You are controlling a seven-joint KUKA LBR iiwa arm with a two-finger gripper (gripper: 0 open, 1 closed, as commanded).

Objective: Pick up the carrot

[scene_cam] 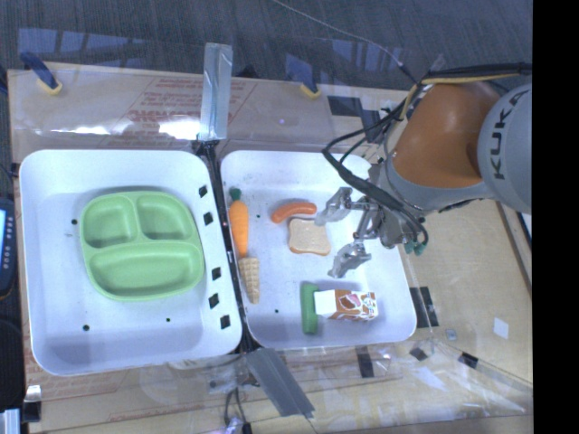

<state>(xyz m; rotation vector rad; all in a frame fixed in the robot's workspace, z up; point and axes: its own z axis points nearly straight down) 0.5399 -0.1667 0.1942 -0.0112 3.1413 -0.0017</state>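
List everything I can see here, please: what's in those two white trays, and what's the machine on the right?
bins: two, white, side by side on the bench
divided plate: one, green, three compartments, in the left bin
carrot: one, orange with green top, right bin, along its left wall
ice cream cone: one, tan, just below the carrot
sausage: one, orange-red, upper middle of the right bin
toast slice: one, light brown, just below the sausage
carton: one, green, white and brown, lying near the right bin's front edge
arm: one, grey with orange band, reaching in from the right
claw: one, metal, open, over the right bin beside the toast slice
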